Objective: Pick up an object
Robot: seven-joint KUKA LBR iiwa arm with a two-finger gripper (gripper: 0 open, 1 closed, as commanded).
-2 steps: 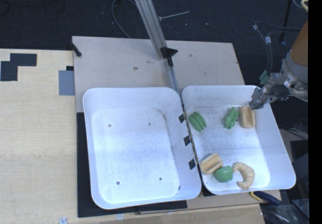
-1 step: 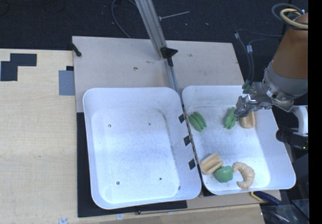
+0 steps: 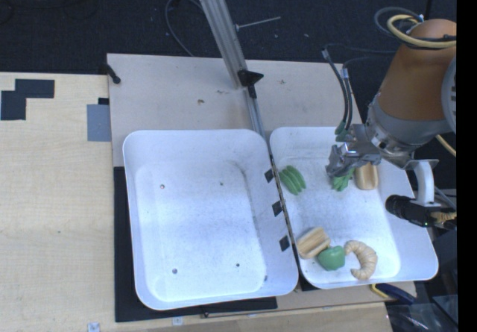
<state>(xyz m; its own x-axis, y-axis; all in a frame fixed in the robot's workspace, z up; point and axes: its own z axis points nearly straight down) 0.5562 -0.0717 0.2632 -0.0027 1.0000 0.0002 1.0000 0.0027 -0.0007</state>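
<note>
The worktop (image 3: 171, 95) carries two shallow white bins side by side. The left bin (image 3: 197, 218) shows only its bare speckled floor. The right bin (image 3: 406, 248) holds all the loose things. The arm (image 3: 417, 84) reaches in from the right, its orange band above the grey wrist, and its jaws (image 3: 341, 166) hang low over the upper part of the right bin. Whether they are parted or closed cannot be told from this angle, nor whether they grip anything. A small green piece (image 3: 341, 183) lies directly under them, and a tan block (image 3: 366, 176) sits just beside it on the right. Left of the jaws, near the bin's left wall, lies a ribbed green object (image 3: 292, 179). Toward the bin's front, a tan ridged piece (image 3: 312, 241) touches a green rounded object (image 3: 331, 257), and a curved beige croissant-like object (image 3: 363, 258) lies just to their right.
</note>
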